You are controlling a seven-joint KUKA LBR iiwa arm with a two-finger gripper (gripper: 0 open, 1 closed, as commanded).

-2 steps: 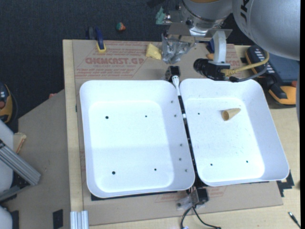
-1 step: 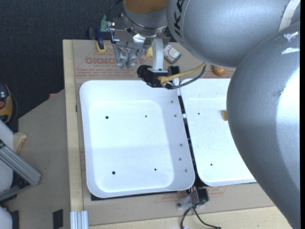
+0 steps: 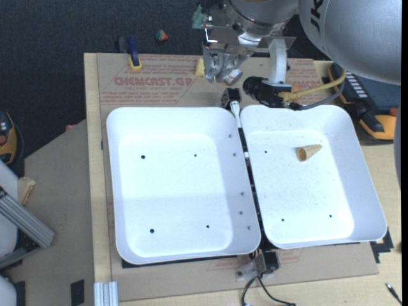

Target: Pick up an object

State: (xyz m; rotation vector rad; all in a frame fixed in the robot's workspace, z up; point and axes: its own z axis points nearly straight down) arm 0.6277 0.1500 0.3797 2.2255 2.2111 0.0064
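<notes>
The small tan cone-shaped piece [image 3: 308, 152] lies in the right white plastic bin [image 3: 357, 190], near its back. The metal claw [image 3: 220, 75] hangs beyond the bins, gripping nothing; how wide, I cannot tell. It should drop straight over the cone

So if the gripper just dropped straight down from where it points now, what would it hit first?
Probably the brown board behind the bins, just past the left bin rim. The gripper hangs there, though depth is unclear.

2 white bins [image 3: 172, 247] speckled with small black dots are seen on a tan board [image 3: 159, 78] printed with red lettering. A tan cone-shaped object [image 3: 309, 152] is seen. Grey and orange are shown on the arm [image 3: 357, 18].
</notes>
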